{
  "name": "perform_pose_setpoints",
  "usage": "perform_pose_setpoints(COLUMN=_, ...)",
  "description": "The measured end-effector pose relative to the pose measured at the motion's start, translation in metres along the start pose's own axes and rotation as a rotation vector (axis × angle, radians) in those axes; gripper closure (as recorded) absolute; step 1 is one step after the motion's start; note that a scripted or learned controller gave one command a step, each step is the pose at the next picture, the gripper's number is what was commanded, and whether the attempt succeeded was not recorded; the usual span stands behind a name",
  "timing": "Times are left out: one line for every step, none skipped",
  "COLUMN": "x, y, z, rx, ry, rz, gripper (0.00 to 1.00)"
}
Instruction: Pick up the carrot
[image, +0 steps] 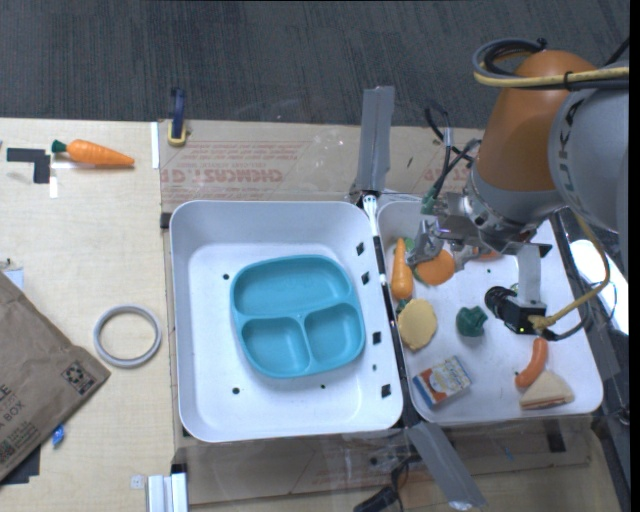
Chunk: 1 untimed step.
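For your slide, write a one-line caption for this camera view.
Gripper hovers over the carrot in the right bin, while a blue tray sits in the left bin.

Arm over right bin (590, 390), gripper (432, 243) low near an orange fruit (436, 268). Carrot (400, 270) upright along that bin's left wall, cookie (417, 324) below it. Blue tray (297, 315) in left bin (200, 330).

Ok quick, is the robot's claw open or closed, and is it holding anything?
Gripper: low in the right bin, over the orange carrot area; whether it is open, closed or holding anything cannot be told.
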<state>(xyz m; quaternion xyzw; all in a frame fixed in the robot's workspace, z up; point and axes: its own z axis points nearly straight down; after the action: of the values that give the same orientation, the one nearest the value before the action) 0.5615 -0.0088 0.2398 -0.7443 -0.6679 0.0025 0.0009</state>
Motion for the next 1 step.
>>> perform_pose_setpoints(x=0.0209, y=0.016, z=-0.1157, rx=-0.004, ry=-0.001, rz=-0.271, gripper=1.0)
